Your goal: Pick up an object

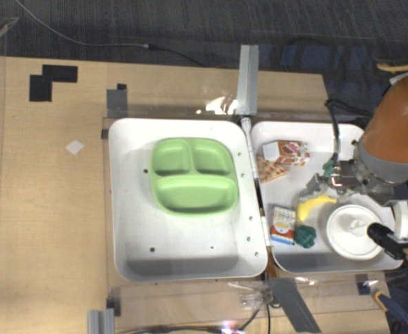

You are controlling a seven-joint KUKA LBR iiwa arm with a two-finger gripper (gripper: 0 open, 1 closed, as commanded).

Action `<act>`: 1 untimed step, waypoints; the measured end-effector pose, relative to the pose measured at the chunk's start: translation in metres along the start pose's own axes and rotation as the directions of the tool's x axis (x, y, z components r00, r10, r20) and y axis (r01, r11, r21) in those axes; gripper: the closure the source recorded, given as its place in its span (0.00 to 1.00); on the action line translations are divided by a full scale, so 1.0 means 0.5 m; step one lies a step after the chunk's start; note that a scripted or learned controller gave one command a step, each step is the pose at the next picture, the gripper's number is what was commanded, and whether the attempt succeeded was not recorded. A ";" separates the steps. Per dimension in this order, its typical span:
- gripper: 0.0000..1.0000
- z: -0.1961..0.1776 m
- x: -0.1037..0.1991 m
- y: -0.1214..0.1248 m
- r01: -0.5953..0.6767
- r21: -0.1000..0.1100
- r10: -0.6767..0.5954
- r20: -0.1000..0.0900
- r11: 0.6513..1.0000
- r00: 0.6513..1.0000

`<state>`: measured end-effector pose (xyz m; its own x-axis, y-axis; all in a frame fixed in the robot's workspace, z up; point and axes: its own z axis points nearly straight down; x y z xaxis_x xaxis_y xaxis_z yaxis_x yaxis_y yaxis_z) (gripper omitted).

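- I see a green divided plate (192, 174) in the left bin (131, 256).
- In the right bin (308, 261): a waffle packet (281, 158), small box (283, 225), banana (313, 207), green lump (305, 236), white bowl (354, 231).
- The gripper (327, 179) hangs just above the banana.

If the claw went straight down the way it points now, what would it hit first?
Most likely the yellow banana-shaped toy, lying just below the claw in the right bin. Depth is hard to judge from this slanted view, so it might land on bare bin floor beside it.

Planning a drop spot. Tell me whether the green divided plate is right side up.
Right side up: the green divided plate lies flat in the left bin, compartments facing upward.
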<state>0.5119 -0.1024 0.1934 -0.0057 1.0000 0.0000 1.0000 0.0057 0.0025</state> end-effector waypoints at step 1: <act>0.00 0.184 -0.030 -0.025 0.071 -0.017 -0.071 0.004 0.997 0.997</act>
<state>0.4997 -0.1177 0.1013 -0.0768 0.9970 -0.0041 0.9968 0.0769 0.0198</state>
